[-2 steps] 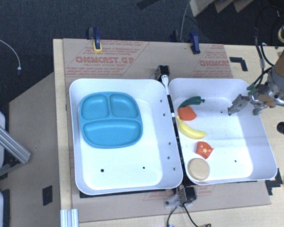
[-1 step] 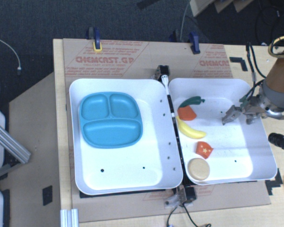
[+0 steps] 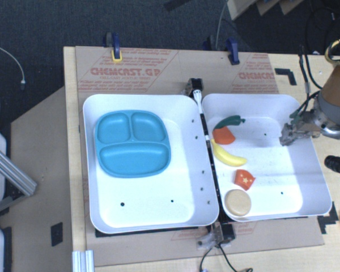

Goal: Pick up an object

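Locate the gripper (image 3: 288,137) at the right bin's (image 3: 283,205) right wall; you cannot tell its opening, and nothing shows in its grasp. Find the candidate objects along the bin's left side, well apart from it: red pepper (image 3: 225,134), banana (image 3: 229,156), strawberry (image 3: 244,178), round bun (image 3: 237,202). The left bin (image 3: 141,211) holds a blue divided plate (image 3: 134,144).

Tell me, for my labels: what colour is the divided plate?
Light blue; the plate shows best in the camera view.
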